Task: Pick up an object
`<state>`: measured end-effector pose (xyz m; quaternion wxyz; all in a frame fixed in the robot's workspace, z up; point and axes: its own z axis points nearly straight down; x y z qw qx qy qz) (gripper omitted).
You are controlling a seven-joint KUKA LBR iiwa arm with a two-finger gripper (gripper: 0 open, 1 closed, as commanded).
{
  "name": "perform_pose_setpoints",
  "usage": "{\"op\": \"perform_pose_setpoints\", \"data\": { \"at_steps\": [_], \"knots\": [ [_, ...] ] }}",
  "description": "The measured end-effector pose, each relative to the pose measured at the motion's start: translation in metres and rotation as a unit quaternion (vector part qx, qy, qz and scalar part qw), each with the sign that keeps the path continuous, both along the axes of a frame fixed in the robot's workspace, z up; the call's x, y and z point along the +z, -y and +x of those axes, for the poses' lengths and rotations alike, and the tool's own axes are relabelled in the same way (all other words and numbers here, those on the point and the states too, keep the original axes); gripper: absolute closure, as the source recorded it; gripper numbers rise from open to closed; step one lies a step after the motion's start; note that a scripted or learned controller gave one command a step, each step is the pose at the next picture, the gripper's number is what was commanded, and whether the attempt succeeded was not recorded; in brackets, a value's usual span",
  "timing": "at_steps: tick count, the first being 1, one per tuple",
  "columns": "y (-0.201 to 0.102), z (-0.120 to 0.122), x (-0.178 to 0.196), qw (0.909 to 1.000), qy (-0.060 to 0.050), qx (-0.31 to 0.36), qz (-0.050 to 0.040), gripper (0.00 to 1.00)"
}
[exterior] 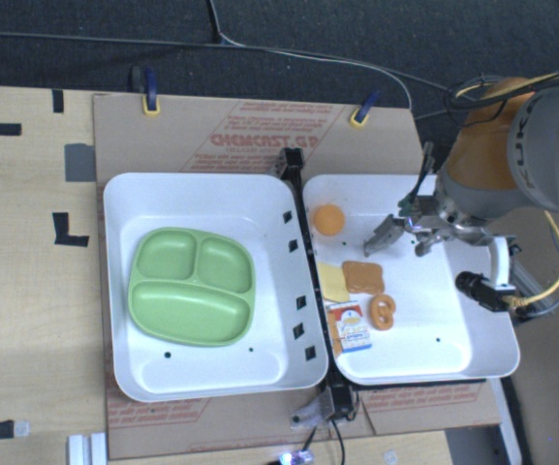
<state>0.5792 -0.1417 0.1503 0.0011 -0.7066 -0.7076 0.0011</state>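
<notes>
Camera view, looking down at a slant, takes in both white bins side by side on a sheet of brown cardboard laid over the wooden bench. My arm comes in from the right, grey with its orange band above the wrist, and my gripper hangs over the upper middle of the right bin. My jaws stand spread apart, one finger stretching out to the left and the other shorter, nearer the wrist. Nothing lies between them; I have hold of nothing.

Every loose thing sits along the left side of the right bin. An orange ball lies near the top, left of my fingertips and apart from them. Below it a brown slice of toast lies flat, below my left finger and not touching it. Just left of the toast, its edge against it, is a pale yellow slice of cheese. Below the toast a small orange pretzel lies near the bin's middle, and left of that a small red, white and blue carton lies flat by the bin's left wall.

In the left bin a green plate with three sections rests on the floor, well apart from me.

Two clamps with yellow tips grip the cardboard's far edge, and a black cable runs across the dark floor beyond.
</notes>
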Motion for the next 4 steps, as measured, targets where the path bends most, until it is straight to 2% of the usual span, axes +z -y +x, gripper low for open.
{"op": "perform_pose_setpoints", "data": {
  "at_steps": [1, 2, 3, 4],
  "knots": [
    [0.004, 0.001, -0.063, 1.0, -0.001, 0.0, -0.0003, 0.0],
    [0.004, 0.002, -0.064, 1.0, 0.002, 0.0, -0.0002, 0.0],
    [0.003, 0.003, -0.052, 1.0, 0.004, 0.0, 0.0001, 1.0],
    [0.001, 0.009, 0.01, 1.0, 0.004, 0.0, -0.0004, 1.0]
  ]
}}
